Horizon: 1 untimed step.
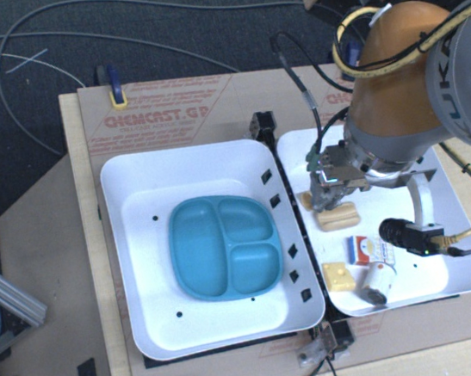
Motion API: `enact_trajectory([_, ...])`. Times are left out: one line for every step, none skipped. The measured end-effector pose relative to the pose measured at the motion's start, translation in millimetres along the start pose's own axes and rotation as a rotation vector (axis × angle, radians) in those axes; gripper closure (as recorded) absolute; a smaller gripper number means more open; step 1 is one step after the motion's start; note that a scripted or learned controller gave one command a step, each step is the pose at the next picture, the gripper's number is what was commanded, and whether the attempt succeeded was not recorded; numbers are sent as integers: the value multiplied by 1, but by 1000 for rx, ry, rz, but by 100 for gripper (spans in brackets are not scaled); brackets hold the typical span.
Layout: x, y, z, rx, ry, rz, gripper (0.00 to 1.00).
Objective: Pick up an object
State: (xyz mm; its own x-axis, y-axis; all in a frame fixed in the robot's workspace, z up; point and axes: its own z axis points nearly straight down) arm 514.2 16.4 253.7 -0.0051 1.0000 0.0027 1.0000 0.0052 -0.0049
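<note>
Your bench (163, 106) is topped with printed cardboard and stands on dark carpet, with thin cables looping across the floor behind it. Two shallow white bins sit side by side on it. The left bin (130, 241) holds a blue divided plate (224, 247) lying flat near its middle.

Your arm (457, 91) reaches in from the right. Its orange band (393, 74) bulks over the far half of the right bin (430, 273), and the wrist points down and toward the wall between the two bins. The gripper (330, 194) hangs low over the near-left part of the right bin. From this angle you cannot tell how far it is open, and nothing can be seen held in it.

Every loose thing you could pick lies in the right bin. A tan block (339, 217) lies flat just beside the gripper, on its near side; whether they touch is unclear. A small brown piece (306, 201) sits by the dividing wall. Nearer the front lie a yellow block (339, 277), a small red, white and blue carton (363, 249) just beside it, and a grey object (373, 295) at the front rim.
</note>
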Motion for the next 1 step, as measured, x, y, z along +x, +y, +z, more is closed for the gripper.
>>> enact_trajectory([50,16,1,-6,0,0,100])
